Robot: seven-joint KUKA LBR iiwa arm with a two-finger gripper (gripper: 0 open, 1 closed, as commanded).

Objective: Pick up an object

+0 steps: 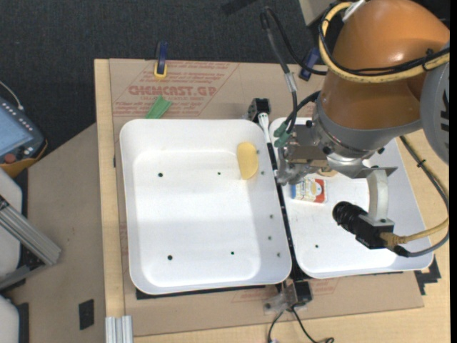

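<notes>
Objects: two loose things lie in the bins, one in each.
Yellow piece (247, 160): one, pale yellow, oblong and rounded, lying flat in the left bin (186, 213) close to its right wall, just to the left of the pincer and apart from it.
Small packet (310, 190): one, white with red and blue print, lying flat in the right bin (357, 252) near the shared divide, just below and to the right of the pincer; whether the two touch cannot be told.
Pincer (289, 168): one, low over the inner edge of the right bin, right at the divide between the two bins; its metal body is seen from above under the orange wrist band (378, 41), and whether it is wide, narrow or holding anything cannot be told.
Bins: two, shallow and white, side by side and touching along their inner rims; the pincer sits over that seam.
Black part (360, 224): one dark cylindrical fitting with a cable, over the right bin, below and right of the pincer, beyond the packet.
Cardboard sheet (186, 84): one, brown with red print, under both bins, showing above and left of the pincer.
Clamps: one blue and yellow clamp (161, 61) on the sheet's far edge, well up and left of the pincer.
Green strip (158, 107): one, on the cardboard just below that clamp.
</notes>
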